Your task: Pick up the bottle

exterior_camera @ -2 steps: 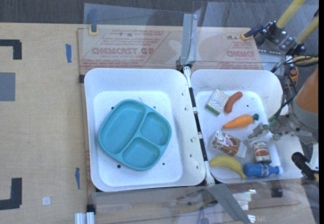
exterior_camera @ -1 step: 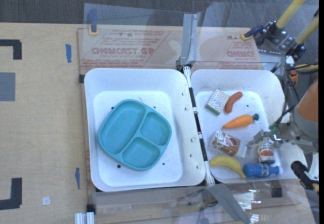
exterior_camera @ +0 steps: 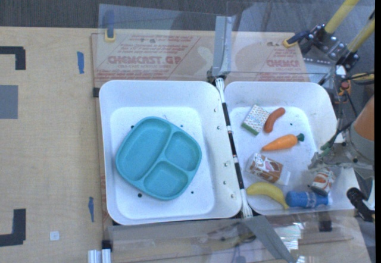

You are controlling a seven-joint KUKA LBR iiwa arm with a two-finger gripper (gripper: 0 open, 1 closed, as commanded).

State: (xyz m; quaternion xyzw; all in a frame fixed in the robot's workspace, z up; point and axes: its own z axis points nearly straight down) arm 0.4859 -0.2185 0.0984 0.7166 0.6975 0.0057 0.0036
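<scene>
The hand [exterior_camera: 324, 163] is seen low over the right bin [exterior_camera: 238, 92], near its right wall, above a small orange-and-white carton [exterior_camera: 322, 180]; how far it is spread cannot be told. The blue bottle [exterior_camera: 306, 199] lies just beyond the carton toward the bin's front right corner, its long axis along the front wall. A banana [exterior_camera: 267, 193] rests beside its left end, so little room is left there.

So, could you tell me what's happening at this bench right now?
The arm reaches in from the right, with its gripper low over the right bin, near a small orange-and-white carton. The blue bottle lies on its side just below, beside a banana, not picked up. The left bin holds a teal divided plate.
</scene>
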